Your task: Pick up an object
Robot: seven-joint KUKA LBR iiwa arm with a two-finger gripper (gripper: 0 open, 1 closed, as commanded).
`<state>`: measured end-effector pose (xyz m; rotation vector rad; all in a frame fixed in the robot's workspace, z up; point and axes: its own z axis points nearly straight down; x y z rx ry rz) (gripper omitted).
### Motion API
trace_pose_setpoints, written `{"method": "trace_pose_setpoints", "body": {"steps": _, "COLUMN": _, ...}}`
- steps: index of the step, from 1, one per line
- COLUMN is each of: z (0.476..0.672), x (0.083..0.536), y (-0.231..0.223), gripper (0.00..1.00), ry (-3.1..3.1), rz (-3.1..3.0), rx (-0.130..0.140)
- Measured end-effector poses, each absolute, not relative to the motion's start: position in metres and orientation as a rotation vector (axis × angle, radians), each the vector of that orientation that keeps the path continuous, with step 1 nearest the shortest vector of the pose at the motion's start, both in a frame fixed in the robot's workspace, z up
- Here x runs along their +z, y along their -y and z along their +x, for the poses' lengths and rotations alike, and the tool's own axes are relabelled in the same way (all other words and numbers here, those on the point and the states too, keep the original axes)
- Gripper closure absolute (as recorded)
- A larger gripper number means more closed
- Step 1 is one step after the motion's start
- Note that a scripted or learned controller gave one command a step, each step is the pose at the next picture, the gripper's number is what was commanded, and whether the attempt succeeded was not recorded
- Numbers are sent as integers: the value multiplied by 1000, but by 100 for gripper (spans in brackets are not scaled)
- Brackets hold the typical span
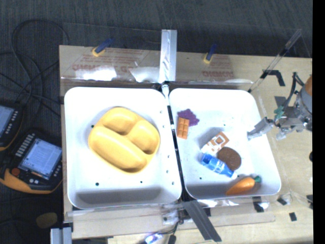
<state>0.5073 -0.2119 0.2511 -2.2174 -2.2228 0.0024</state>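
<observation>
The right bin [254, 105] holds several small objects: a purple bunch of grapes [188, 116], an orange block [182, 128], a white and orange carton [215, 142], a brown round disc [231, 158], a blue bottle [217, 165] and a carrot [241, 185] in the near right corner. A large yellow bread-shaped object [123, 139] fills the middle of the left bin [76, 151]. My gripper [260, 129] hangs over the right rim of the right bin, apart from all the objects, with nothing seen in it.
A metal divider post [168, 60] stands behind the seam between the bins. Yellow and blue clips [103, 47] sit on the back board. Handheld controllers [30, 159] and cables lie on the floor to the left.
</observation>
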Motion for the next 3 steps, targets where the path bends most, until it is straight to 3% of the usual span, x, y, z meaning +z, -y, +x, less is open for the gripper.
{"method": "trace_pose_setpoints", "body": {"steps": 1, "z": 487, "x": 89, "y": 188, "gripper": 0, "ry": 2078, "rz": -2365, "rx": -9}}
{"method": "trace_pose_setpoints", "body": {"steps": 2, "z": 609, "x": 88, "y": 187, "gripper": 0, "ry": 2401, "rz": -2043, "rx": -2}}
{"method": "trace_pose_setpoints", "body": {"steps": 3, "z": 597, "x": 93, "y": 157, "gripper": 0, "ry": 2059, "rz": -2371, "rx": 6}}
